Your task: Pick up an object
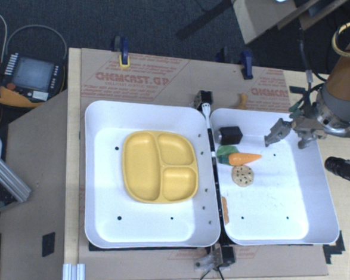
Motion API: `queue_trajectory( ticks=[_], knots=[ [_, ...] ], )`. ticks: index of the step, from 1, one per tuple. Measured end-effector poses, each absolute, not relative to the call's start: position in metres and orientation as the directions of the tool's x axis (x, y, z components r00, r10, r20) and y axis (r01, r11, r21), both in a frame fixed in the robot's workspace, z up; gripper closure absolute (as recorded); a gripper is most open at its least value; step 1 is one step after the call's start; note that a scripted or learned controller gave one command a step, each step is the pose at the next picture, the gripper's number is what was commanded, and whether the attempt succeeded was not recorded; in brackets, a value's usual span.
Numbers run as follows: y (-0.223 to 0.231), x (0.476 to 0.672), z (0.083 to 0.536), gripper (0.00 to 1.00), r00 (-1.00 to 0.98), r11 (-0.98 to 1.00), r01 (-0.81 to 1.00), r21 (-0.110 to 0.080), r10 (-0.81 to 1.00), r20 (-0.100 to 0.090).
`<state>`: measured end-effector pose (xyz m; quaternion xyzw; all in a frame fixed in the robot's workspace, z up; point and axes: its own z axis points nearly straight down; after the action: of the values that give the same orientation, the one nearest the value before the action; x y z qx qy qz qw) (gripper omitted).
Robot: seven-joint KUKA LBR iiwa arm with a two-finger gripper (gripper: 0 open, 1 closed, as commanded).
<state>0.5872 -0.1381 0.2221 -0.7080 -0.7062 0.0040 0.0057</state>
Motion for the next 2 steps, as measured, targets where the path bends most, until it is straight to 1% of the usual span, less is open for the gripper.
queue_trajectory(
  ticks=[1, 2],
  knots=[
    [-0.138, 0.590, 0.229, 0.00, 0.000, 0.000, 1.000, -0.001, 1.000, 0.000],
    [-0.143, 0.594, 0.183, 0.00, 0.000, 0.000, 1.000, -0.006, 1.000, 0.001]
  ],
)
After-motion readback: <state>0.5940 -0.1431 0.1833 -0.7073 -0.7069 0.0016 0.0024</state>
